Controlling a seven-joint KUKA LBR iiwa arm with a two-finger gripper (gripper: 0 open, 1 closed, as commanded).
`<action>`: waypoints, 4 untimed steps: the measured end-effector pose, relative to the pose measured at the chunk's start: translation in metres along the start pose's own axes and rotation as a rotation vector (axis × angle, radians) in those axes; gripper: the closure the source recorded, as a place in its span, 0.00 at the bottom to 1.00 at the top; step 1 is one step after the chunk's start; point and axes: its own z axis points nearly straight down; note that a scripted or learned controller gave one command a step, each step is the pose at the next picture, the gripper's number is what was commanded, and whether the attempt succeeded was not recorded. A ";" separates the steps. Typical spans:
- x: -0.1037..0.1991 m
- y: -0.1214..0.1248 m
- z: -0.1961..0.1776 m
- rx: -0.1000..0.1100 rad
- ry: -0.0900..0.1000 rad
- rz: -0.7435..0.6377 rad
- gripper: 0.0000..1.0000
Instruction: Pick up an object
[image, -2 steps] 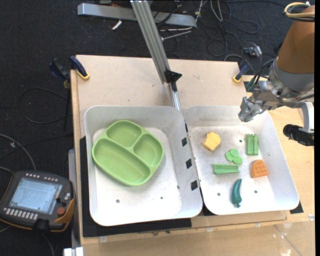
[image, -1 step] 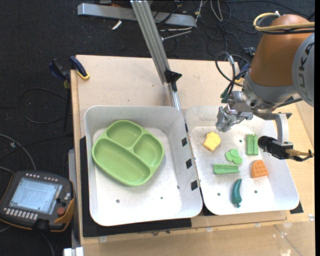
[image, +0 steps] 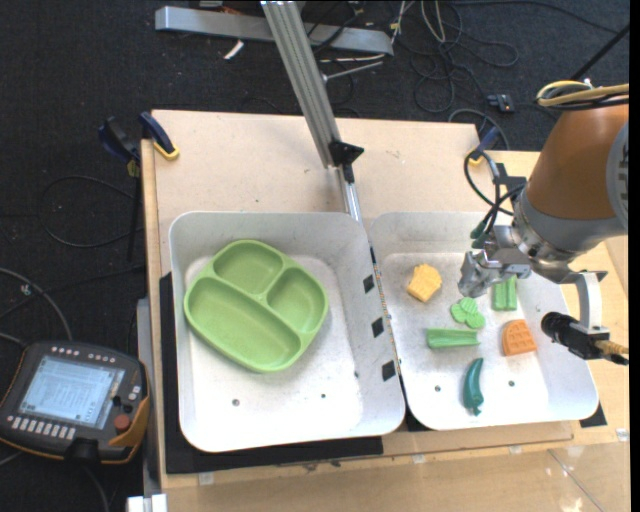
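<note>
Over the right bin (image: 560, 405) your gripper (image: 478, 275) hangs low beside the toys; whether it is spread or pressed together, you cannot tell from this slant. Nothing shows pinched in it. Nearest lies the green disc (image: 467, 314), just below the gripper, with a green stick (image: 452, 338) under that, a green block (image: 504, 293) to one side and a yellow piece (image: 424, 282) to the other. Choose one target. The disc looks flat and crowded, so you would likely do better centring on the yellow piece, which sits apart, before closing.
</note>
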 end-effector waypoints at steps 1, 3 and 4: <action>0.046 0.012 0.036 -0.002 0.004 -0.013 1.00; 0.129 0.070 0.002 -0.013 0.002 -0.011 1.00; 0.125 0.019 0.035 0.001 0.001 -0.004 1.00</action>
